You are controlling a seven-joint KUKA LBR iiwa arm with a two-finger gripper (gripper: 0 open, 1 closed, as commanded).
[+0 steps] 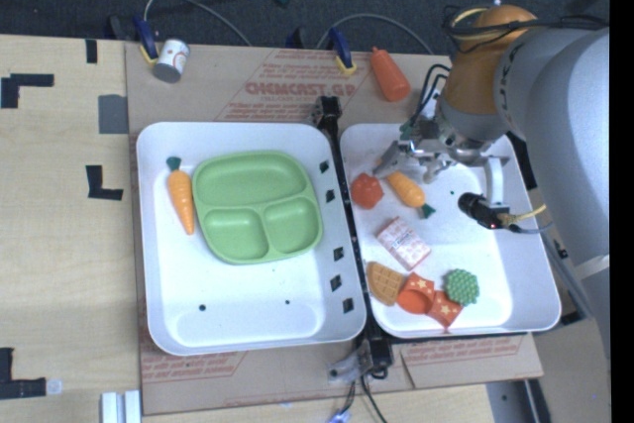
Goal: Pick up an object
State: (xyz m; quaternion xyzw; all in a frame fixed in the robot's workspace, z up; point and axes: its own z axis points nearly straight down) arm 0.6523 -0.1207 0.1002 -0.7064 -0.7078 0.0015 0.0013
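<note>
My gripper [414, 159] hangs over the back of the right bin [515, 282], its fingers spread open and nothing between them. Just below the fingertips lies a small orange carrot [407, 188]. A red tomato [366, 191] sits to the left of that carrot. Nearer the front are a pink and white box [402, 242], a brown waffle piece [383, 280], a red and orange piece [426, 298] and a green broccoli [462, 286]. The arm's orange band [475, 74] rises behind the gripper.
The left bin [168, 302] holds a green divided plate [258, 205] and a longer carrot [180, 196]. Behind the bins, on the cardboard, lie an orange toy [389, 74] and a small can [171, 58]. A black part with a cable [483, 209] sticks out right of the gripper.
</note>
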